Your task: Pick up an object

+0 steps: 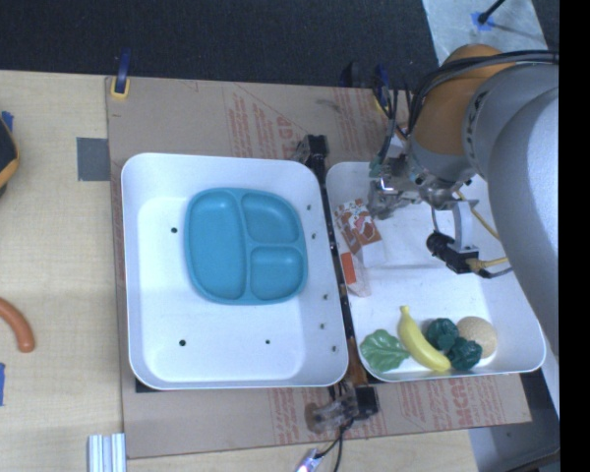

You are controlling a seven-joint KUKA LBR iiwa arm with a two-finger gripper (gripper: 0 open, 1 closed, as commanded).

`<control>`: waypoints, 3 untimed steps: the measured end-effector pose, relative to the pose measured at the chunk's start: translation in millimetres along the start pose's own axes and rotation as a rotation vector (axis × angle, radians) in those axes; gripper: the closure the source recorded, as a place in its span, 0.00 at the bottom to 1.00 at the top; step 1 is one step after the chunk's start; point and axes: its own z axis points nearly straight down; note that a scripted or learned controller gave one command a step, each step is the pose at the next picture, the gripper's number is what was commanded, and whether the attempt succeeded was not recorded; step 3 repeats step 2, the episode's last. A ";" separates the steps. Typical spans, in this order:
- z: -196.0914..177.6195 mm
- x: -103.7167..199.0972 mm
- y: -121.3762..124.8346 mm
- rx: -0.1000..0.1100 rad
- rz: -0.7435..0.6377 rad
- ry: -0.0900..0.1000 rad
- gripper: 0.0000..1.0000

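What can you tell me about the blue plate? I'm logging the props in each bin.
The blue plate is a light turquoise tray with rounded corners, seemingly smooth plastic. Raised ridges split it into three compartments: one large at the left and two smaller at the right, one above the other. It lies flat, right side up, slightly turned, in the upper middle of the left bin, resting on the bin floor. All three compartments are bare, and nothing else touches it.

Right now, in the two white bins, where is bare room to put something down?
Left white bin: bare floor all around the blue divided plate, widest along its near edge. Right white bin: a free patch mid-floor, between the snack packet and the yellow banana. Its near corner is crowded with toy food; the gripper occupies its far end.
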 end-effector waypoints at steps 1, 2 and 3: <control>-100.2 6.5 -101.6 0.001 0.003 0.000 0.00; 1.1 -38.2 -147.2 0.001 0.001 -0.001 0.00; 1.1 -38.2 -147.2 0.001 0.001 -0.001 0.00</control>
